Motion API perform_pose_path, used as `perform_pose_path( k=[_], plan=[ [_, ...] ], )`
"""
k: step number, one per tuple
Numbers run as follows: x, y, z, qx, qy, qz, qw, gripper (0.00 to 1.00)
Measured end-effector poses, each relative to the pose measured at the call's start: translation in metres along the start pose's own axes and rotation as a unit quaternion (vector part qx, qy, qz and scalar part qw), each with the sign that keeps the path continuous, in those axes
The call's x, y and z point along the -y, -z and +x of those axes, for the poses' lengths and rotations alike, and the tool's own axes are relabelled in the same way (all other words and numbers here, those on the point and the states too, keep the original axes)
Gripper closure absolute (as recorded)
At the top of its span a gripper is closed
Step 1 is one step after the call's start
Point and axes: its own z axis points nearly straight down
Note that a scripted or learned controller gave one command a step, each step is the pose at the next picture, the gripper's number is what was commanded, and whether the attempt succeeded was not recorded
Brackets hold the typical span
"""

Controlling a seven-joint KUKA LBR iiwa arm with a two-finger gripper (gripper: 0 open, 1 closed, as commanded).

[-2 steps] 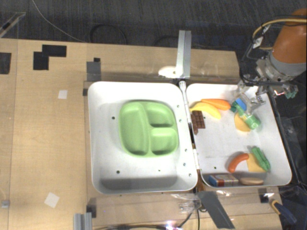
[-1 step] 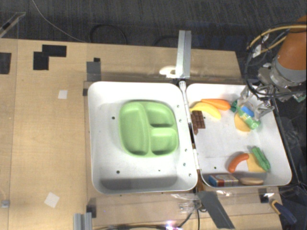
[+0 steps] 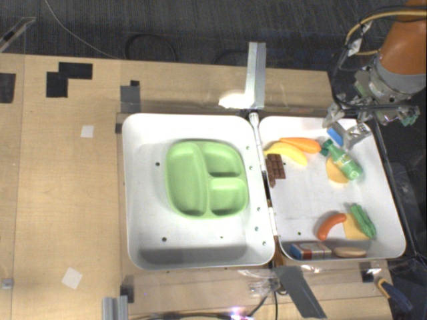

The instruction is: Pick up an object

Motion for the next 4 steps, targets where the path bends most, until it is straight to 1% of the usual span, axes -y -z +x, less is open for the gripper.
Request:
perform_pose_path(
  k=[1, 2, 3, 4],
  plan=[
    [0.026, -0.044, 0.008, -0.002, 0.182, -0.002, 0.9832, 1.0],
    [0.038, -0.048, 0.01, 0.0, 0.294, 0.0, 0.9559, 1.0],
    [0.034, -0.047, 0.021, 0.0, 0.59, -0.003, 0.8077, 1.0],
    [0.008, 0.016, -0.004, 0.001, 0.523, -0.001, 0.852, 1.0]
  ],
)
